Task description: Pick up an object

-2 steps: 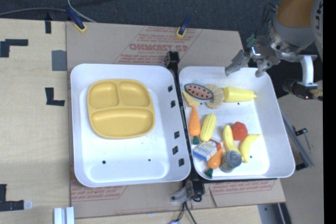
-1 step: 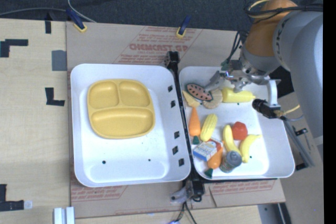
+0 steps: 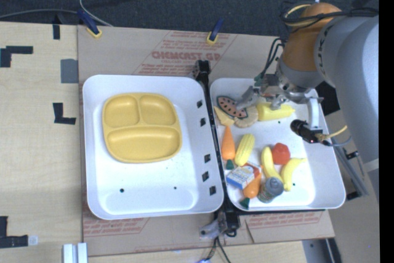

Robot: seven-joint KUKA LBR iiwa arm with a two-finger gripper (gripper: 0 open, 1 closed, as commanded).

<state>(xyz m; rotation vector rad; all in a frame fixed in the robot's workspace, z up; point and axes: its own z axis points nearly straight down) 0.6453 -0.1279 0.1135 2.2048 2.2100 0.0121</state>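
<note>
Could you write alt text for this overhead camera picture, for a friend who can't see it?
A grey robot arm with an orange band reaches from the right over a shallow white bin of plastic toy food, including a yellow corn cob and an orange carrot. The left white bin holds a yellow divided plate.

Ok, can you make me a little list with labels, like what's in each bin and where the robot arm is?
left bin: a yellow divided plate
right bin: toy food in a pile, with a carrot, a corn cob, two bananas and a red tomato-like piece
front of right bin: a small can and a little box
arm: reaching in over the back of the right bin
gripper: low by a yellow block; grip unclear
</note>
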